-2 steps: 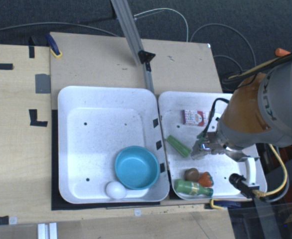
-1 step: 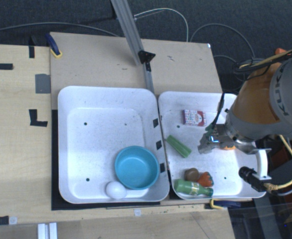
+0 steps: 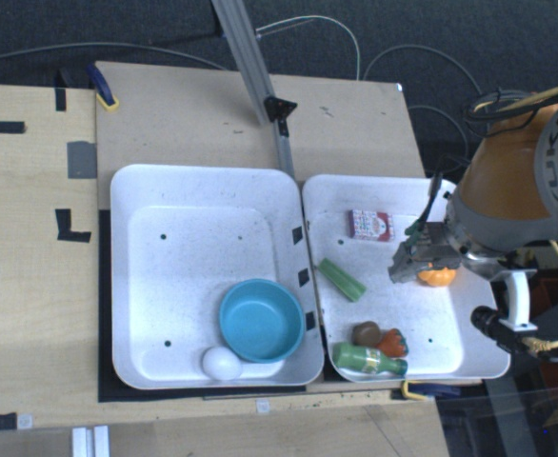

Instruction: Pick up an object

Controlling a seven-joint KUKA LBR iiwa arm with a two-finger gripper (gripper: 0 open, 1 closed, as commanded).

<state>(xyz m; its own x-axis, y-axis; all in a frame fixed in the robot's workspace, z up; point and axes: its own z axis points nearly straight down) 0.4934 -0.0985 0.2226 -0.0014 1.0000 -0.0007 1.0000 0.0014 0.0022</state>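
Note:
My gripper (image 3: 409, 268) hangs low over the right side of the right bin (image 3: 386, 188), its dark fingers pointing left. An orange piece (image 3: 438, 276) lies directly beside it, partly hidden under the wrist; whether the fingers touch it is unclear. In the same bin lie a red and white small box (image 3: 369, 225), a green block (image 3: 341, 280), a brown lump (image 3: 366, 332) next to a small orange-red piece (image 3: 391, 343), and a green bottle (image 3: 368, 358) along the near wall.
The left bin (image 3: 146, 198) holds a blue bowl (image 3: 260, 318) and a white ball (image 3: 222, 361) at its near edge. A grey pole (image 3: 250, 55) slants in from the top, ending at the bins' shared wall. Cables lie behind the bench.

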